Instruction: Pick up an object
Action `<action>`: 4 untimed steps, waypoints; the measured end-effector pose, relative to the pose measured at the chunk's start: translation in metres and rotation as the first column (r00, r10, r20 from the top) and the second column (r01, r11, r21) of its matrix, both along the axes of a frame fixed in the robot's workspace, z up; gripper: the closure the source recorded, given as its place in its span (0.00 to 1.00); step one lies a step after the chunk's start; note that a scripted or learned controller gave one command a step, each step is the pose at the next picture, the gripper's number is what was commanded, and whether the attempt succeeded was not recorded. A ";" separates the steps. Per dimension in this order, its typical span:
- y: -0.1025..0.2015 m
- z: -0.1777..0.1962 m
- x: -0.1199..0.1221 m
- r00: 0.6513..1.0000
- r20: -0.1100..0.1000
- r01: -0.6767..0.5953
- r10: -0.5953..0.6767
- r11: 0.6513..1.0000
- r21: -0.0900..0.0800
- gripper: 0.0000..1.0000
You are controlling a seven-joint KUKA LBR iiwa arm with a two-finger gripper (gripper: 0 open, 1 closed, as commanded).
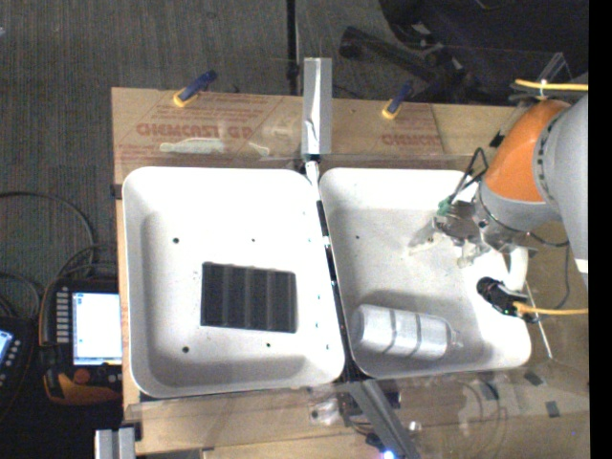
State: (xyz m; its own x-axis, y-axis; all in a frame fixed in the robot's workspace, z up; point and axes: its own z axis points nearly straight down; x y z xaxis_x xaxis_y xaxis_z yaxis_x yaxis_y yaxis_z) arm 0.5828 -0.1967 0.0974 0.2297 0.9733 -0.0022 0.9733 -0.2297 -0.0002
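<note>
The gripper (449, 237) hangs over the right bin (382, 208), up near that bin's far right part. Its two thin fingers (421, 242) are spread apart and point down toward the white floor, and nothing sits between them. Just below the fingers, toward the near side of the same bin, a clear plastic bottle (402, 334) lies on its side (it looks pale and see-through, so it is a bit hard to pick out). The bottle and the fingers are apart, not touching. Behind the fingers, to the right, the arm's orange band (512, 156) shows above the grey wrist, and a yellow cable (550, 309) runs off past the bin's right rim. Far to the left of the fingers, past the middle wall, a flat dark ridged tray (249, 297) rests in the left bin (163, 199). Beyond both bins, further from the fingers, two small clamps (194, 88) grip the brown board (206, 127).
</note>
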 end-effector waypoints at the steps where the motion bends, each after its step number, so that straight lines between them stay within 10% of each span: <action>1: -0.017 0.115 -0.017 0.993 0.001 0.122 -0.122 0.993 -0.001 0.00; 2: -0.009 0.105 -0.062 0.975 -0.002 0.224 -0.224 0.975 -0.002 0.00; 3: 0.063 0.005 -0.083 0.999 -0.003 0.036 -0.036 0.999 0.004 0.00; 4: 0.017 0.179 -0.044 1.000 0.001 0.031 -0.031 1.000 -0.001 0.00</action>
State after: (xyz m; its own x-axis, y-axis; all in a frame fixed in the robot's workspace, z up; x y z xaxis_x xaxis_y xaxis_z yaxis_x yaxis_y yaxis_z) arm 0.5386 -0.1800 0.2762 0.2597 0.9657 -0.0033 0.9657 -0.2597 0.0015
